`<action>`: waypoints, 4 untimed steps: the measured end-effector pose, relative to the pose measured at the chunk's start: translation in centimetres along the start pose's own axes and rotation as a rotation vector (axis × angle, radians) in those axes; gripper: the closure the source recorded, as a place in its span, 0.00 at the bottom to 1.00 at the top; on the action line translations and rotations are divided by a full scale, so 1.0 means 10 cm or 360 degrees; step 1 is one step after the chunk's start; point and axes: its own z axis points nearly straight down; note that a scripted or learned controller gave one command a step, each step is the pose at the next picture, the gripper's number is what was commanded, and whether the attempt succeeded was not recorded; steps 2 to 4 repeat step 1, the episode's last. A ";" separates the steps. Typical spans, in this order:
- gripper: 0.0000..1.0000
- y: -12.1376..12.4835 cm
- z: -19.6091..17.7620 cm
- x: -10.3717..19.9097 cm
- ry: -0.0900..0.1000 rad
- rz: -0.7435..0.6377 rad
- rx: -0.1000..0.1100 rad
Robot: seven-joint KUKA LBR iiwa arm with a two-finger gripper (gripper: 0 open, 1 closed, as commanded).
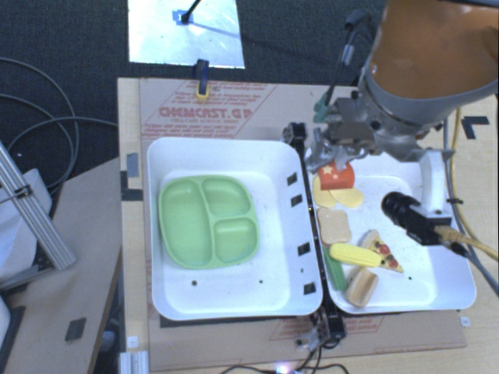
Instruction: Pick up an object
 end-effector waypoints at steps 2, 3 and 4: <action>1.00 0.34 -0.30 0.35 -0.0003 -0.0006 0.0018; 1.00 0.34 -0.30 0.35 -0.0003 -0.0006 0.0018; 1.00 0.34 -0.30 0.35 -0.0003 -0.0006 0.0018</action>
